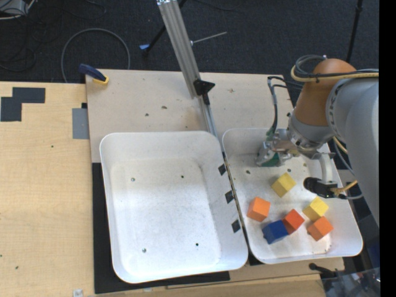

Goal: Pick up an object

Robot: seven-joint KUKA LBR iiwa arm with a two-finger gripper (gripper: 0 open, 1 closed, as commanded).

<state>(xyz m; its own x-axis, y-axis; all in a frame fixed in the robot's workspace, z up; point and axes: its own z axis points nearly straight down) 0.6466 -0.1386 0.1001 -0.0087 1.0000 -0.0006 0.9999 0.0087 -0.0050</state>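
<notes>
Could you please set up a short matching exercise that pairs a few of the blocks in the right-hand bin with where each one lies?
Things:
1. blue block
2. yellow block nearest the hand
3. orange block nearest the bin divider
4. orange block in the bin's near right corner

Places:
A. farthest left of the blocks, beside the edge shared with the left bin
B. touching the red-orange block, on its left
C. just in front of the hand, towards the camera
D. right below the other yellow block

Pairs: 1-B, 2-C, 3-A, 4-D
</notes>
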